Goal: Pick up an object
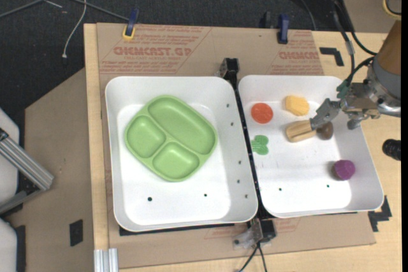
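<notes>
We note the arm (pixel 390 67) at the frame's right edge: a broad, rounded link, brownish-tan at the top and shading to grey lower down. Below it sits a wrist block (pixel 364 99) of grey and black metal, boxy and cluttered with small fittings. A dab of teal shows on its left face. From the block a grey finger (pixel 324 113) projects, flat-sided and angular, with a lighter edge. We cannot make out screws or printed markings; the detail here is too small and blurred.
</notes>
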You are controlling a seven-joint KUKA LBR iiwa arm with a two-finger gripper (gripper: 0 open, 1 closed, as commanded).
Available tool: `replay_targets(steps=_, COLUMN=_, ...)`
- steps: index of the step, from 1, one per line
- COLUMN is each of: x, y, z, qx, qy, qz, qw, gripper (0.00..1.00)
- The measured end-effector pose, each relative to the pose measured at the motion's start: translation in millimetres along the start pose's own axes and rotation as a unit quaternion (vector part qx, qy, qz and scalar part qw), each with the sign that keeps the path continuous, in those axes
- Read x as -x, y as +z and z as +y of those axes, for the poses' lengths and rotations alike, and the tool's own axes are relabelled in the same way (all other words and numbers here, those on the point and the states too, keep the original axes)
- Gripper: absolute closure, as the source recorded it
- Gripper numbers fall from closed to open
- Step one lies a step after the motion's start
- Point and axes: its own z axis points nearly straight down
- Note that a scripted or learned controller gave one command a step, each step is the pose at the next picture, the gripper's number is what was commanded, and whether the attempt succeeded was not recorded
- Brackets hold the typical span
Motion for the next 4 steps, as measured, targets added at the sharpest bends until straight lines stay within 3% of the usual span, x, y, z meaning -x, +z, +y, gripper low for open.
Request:
replay_targets(steps=1, x=-0.3, y=-5.7, z=2.1, qx=0.006, qy=-0.001, qz=-0.001, qw=1.0000, gripper=0.00)
replay_targets(steps=4, x=5.5, y=153.2, z=-3.7, qx=0.002, qy=-0.001, qz=0.000, qw=1.0000, gripper=0.00)
